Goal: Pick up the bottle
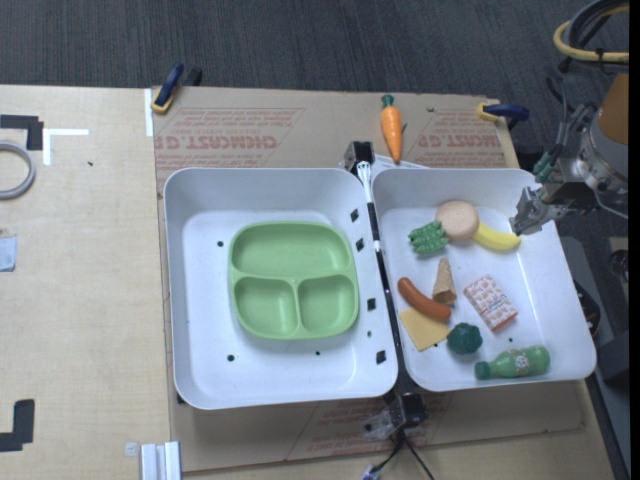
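Observation:
A green bottle [515, 363] with a pale label lies on its side in the front right corner of the right bin [560, 268]. My gripper [530, 215] hangs at the bin's far right rim, just right of a banana [496, 236], well behind the bottle. Nothing shows between its fingers.
The right bin also holds a round bun [458, 218], a green vegetable [428, 237], an ice cream cone [444, 280], a sausage [423, 299], a cheese slice [424, 328], a broccoli [464, 339] and a red carton [490, 302]. A green divided plate [294, 279] sits in the left bin. A carrot [391, 127] lies behind the bins.

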Available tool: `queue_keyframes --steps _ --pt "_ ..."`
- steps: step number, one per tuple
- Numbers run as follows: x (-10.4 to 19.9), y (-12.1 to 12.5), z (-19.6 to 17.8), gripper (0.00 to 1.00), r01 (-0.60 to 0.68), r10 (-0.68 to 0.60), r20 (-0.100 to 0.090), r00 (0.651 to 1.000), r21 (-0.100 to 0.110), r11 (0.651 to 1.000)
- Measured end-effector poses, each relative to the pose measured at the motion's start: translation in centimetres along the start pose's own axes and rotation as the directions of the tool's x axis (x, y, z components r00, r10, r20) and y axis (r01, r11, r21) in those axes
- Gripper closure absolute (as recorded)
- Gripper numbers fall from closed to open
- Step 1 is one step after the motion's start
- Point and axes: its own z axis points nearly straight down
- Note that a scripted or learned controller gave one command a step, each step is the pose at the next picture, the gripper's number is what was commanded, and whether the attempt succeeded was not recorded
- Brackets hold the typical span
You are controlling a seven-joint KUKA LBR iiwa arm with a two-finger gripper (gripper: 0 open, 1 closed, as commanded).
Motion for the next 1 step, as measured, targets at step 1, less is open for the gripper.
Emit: queue_keyframes --steps 1 --pt "6.33 -3.58 4.22 1.00 -0.077 0.077 -0.001 0.997 0.001 0.997"
